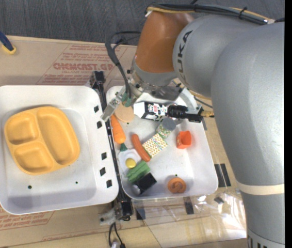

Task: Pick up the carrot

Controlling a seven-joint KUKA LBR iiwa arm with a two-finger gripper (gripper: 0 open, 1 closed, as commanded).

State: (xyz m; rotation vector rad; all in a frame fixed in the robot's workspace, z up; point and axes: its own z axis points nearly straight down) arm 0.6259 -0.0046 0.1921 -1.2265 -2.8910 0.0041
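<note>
Right, starting at the near edge of the right bin: a black block is lying beside a brown round piece, with a green piece and a small yellow piece sitting just behind the block. Moving up the bin, a red sausage is lying at a slant next to a patterned card, and an orange cup is sitting off to the right, apart from them. The carrot is lying along the bin's left wall, its thin end pointing toward the far side, nothing gripping it. Just beyond its tip the gripper is hanging low over the far-left corner of that bin; how wide it is standing, I cannot tell from here. The arm is looming over the far right. In the left bin, a yellow tray is resting flat.
</note>
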